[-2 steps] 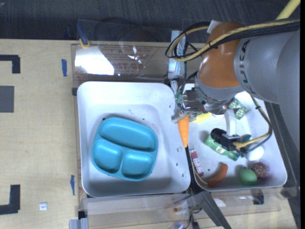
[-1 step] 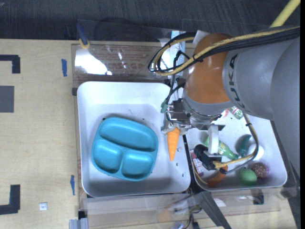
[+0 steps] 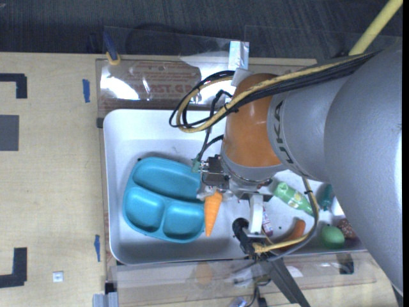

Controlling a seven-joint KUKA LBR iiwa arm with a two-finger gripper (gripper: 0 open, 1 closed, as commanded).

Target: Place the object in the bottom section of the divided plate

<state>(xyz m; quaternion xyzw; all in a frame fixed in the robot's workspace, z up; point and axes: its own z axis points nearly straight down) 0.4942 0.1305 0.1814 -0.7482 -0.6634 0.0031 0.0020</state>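
Your claw (image 3: 214, 187) hangs over the white bin (image 3: 121, 139); you cannot tell its state, as the wrist hides it. The orange carrot (image 3: 211, 213) sits just below it, tip down, beside the blue divided plate (image 3: 163, 199) to its left. Right of the claw lie a green bottle (image 3: 293, 197) and other small items, partly hidden by the arm. No writing is readable.

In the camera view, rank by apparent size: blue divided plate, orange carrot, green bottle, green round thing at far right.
1. blue divided plate
2. orange carrot
3. green bottle, partly hidden, close to the carrot so unsure
4. green round object
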